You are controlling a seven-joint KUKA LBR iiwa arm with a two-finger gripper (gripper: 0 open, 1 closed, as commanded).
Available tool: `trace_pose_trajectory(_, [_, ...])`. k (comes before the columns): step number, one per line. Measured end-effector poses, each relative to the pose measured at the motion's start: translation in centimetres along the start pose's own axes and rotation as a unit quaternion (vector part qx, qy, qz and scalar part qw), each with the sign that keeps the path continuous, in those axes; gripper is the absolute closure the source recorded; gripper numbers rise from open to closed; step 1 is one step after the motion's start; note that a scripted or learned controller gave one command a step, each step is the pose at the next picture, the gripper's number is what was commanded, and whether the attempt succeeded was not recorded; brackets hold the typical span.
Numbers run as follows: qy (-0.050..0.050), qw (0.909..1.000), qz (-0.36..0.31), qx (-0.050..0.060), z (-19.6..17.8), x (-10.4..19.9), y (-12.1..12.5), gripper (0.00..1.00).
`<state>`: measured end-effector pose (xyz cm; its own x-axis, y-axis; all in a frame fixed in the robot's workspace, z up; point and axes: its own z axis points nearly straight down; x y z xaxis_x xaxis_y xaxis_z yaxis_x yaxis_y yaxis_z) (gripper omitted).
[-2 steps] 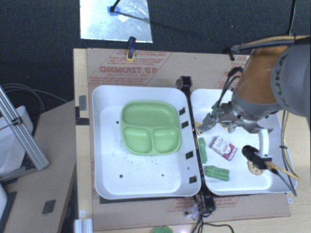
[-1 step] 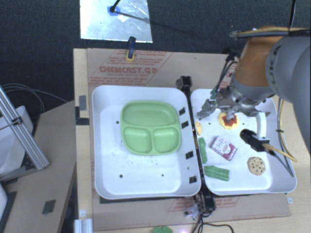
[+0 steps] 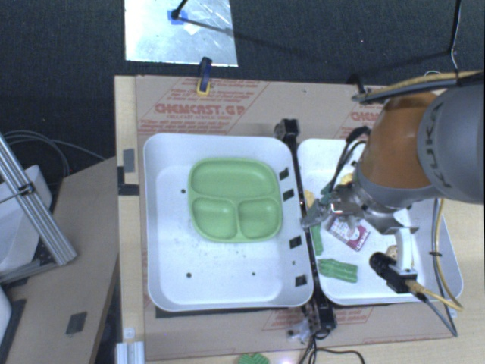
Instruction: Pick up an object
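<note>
Smooth white bin [image 3: 167, 279] holds a glossy, three-compartment green tray [image 3: 233, 201].

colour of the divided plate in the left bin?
The divided plate is plain light green, seen in the camera view.

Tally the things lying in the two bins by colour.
Green: 3 (divided plate, block, thin strip)
Dark red: 1 (packet)
Yellow: 1 (small piece, mostly hidden)
Total: 5
</note>
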<state>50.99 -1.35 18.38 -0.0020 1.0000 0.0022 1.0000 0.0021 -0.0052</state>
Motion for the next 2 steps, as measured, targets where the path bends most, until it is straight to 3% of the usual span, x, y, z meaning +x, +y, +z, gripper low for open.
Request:
trace_pose_trajectory(1, [0.0, 1.0, -0.001, -0.002, -1.2, 1.2, -2.4, 0.0])
trace_pose_trajectory(2, [-0.001, 1.0, 0.001, -0.002, 0.0, -0.2, -2.3, 0.0])
